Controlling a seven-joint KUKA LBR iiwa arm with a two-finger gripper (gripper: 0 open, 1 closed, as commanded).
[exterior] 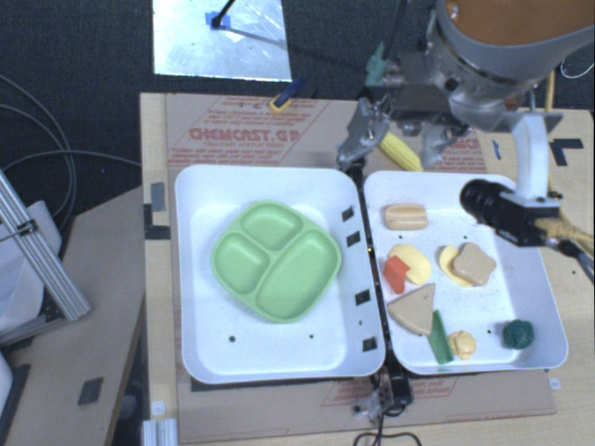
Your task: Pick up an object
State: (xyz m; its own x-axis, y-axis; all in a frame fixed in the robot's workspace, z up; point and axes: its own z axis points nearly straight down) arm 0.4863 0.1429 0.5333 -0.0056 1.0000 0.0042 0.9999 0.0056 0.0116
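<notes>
2 white bins: green plate [276, 260] left, food right; gripper [402, 147] above the far rim grips yellow corn [402, 153].

Two white bins [200, 342] side by side. One green divided plate [276, 260] at frame centre. Roughly eight toy food pieces [405, 216] at lower right (overlaps blur the count).
</notes>
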